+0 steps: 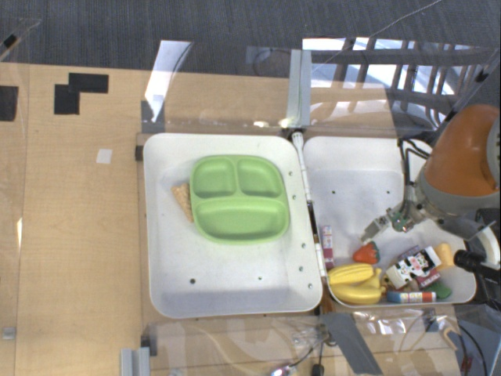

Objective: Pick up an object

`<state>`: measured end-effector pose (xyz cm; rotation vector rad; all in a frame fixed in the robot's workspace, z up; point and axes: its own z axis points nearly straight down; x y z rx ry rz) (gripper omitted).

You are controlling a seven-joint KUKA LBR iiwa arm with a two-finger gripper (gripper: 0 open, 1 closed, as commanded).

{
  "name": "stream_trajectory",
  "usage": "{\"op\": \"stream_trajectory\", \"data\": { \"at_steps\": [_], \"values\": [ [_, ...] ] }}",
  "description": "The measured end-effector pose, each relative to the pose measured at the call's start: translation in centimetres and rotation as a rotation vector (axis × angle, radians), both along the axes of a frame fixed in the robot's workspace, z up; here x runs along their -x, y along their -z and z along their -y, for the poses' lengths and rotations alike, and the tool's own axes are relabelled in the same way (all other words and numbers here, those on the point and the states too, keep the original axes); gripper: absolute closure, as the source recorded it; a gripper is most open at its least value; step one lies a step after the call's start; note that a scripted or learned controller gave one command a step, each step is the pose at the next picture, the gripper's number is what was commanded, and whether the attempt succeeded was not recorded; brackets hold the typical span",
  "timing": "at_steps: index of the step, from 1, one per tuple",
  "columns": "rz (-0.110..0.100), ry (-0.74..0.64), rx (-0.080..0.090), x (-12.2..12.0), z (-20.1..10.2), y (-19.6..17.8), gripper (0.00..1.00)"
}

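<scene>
nowhere legible — the small box near gripper bears unreadable print.

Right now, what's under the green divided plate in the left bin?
A tan, textured piece sticks out from under the green divided plate's left edge. How far it runs underneath is covered.

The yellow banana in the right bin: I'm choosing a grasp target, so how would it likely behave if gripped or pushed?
The yellow toy-like banana looks glossy and curved, so two fingers may slip off it. It appears rigid rather than floppy, probably light plastic. Lying against the right white bin's front corner beside a small red fruit-shaped object, it would likely rock or pivot if pushed, not roll far.
</scene>
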<state>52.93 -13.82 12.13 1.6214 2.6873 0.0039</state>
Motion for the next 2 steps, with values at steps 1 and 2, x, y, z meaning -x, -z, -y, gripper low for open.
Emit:
{"op": "stream_trajectory", "data": {
  "at_steps": [1, 2],
  "values": [
    [0.002, 0.116, 0.000, -3.3, -2.9, -5.0, 0.00],
    [0.013, -0.012, 0.002, 1.2, -1.9, 3.0, 0.00]
  ]
}}
